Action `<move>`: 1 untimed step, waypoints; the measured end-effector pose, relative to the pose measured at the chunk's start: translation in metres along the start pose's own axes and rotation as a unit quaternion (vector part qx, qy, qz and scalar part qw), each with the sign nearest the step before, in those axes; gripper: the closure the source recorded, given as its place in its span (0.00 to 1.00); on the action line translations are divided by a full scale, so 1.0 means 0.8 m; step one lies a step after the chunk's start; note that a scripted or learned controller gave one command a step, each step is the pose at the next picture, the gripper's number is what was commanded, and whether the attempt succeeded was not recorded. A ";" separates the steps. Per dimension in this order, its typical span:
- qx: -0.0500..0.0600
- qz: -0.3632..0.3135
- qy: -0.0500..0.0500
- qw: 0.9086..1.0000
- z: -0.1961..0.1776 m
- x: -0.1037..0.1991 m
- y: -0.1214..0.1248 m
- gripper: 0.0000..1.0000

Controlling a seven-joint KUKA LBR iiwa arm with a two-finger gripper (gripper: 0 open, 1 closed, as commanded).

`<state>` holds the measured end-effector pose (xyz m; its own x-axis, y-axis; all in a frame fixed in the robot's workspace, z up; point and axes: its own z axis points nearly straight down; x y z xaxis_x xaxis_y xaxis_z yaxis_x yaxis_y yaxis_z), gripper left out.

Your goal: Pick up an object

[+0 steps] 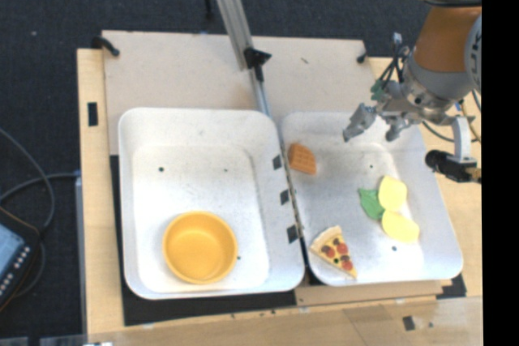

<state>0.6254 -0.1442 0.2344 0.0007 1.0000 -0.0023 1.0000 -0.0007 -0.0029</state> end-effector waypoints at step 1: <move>0.000 0.000 0.000 1.000 0.073 -0.008 -0.004 0.00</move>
<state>0.6218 -0.1507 0.1756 0.0008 1.0000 -0.0017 1.0000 -0.0008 -0.0021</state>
